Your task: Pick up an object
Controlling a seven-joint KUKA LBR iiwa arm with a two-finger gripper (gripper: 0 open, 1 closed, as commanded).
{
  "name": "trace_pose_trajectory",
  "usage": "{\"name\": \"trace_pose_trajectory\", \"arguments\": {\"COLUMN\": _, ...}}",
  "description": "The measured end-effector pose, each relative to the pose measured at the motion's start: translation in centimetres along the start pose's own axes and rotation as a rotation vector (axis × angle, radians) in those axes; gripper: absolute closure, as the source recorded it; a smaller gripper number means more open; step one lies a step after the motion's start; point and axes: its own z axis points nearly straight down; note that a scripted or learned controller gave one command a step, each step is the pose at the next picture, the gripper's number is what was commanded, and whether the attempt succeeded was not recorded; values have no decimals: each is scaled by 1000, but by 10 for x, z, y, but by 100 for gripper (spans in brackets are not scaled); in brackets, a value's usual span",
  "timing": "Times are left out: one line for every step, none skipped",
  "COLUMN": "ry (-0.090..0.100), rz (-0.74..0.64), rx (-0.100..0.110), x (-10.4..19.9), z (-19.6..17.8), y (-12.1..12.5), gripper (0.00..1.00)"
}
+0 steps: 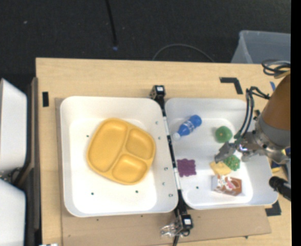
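Observation:
The right bin [201, 201] holds a blue bottle [189, 126], a green round object [223, 134], a purple flat piece [186, 167], a yellow block [219, 168], a small green bumpy object [233, 162] and a red and white packet [228, 185]. My gripper [234, 152] hangs low over the right side of this bin, just above the small green bumpy object and the yellow block. Its tips are too blurred to read. The arm enters from the right edge.
The left bin [73, 188] holds a yellow divided plate [121, 150]. A metal clamp [157, 91] sits between the bins at the back and another [176, 228] at the front. A grey-blue tub [260, 45] stands at the back right.

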Motion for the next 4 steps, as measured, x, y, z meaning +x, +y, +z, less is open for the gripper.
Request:
{"name": "trace_pose_trajectory", "arguments": {"ry": 0, "rz": 1, "rx": -1, "x": 4, "z": 46, "y": -6, "gripper": 0}}
{"name": "trace_pose_trajectory", "arguments": {"ry": -10, "rz": 4, "rx": -17, "x": -1, "z": 85, "y": -2, "gripper": 0}}
{"name": "trace_pose_trajectory", "arguments": {"ry": -12, "rz": 10, "rx": -26, "x": -3, "z": 70, "y": 1, "gripper": 100}}
{"name": "trace_pose_trajectory", "arguments": {"ry": -2, "rz": -4, "rx": -11, "x": -8, "z": 13, "y": 12, "gripper": 100}}
